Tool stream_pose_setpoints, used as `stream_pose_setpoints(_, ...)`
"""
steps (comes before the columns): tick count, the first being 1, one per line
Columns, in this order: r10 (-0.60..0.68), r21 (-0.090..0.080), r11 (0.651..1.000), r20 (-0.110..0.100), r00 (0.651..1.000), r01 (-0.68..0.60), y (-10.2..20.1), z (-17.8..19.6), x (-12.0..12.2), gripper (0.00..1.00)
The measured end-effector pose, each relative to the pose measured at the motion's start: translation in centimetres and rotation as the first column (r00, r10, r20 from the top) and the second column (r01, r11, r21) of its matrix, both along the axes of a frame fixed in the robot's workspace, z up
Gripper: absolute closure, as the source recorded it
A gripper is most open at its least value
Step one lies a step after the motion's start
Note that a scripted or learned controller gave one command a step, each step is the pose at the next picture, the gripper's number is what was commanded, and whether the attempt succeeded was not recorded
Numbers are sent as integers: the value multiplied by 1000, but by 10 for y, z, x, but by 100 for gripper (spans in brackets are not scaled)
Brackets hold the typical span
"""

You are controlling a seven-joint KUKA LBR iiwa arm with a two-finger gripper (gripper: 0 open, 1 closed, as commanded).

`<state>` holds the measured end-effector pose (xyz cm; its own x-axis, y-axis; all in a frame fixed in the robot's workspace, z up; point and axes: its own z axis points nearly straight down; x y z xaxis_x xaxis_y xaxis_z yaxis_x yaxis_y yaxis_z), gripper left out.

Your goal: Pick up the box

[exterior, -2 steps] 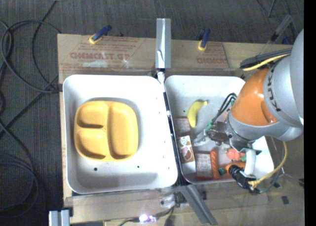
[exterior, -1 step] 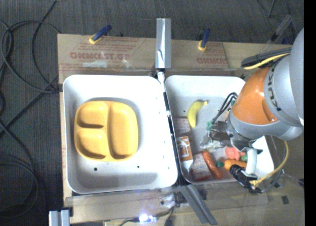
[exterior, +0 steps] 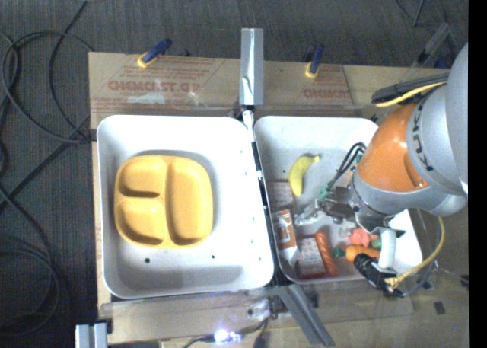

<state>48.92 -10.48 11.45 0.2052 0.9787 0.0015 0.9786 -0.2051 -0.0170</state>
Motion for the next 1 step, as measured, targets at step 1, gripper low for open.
stream_pose_setpoints(1, -93, 5, 996, 25, 995, 93, -71, -26, 1, 0)
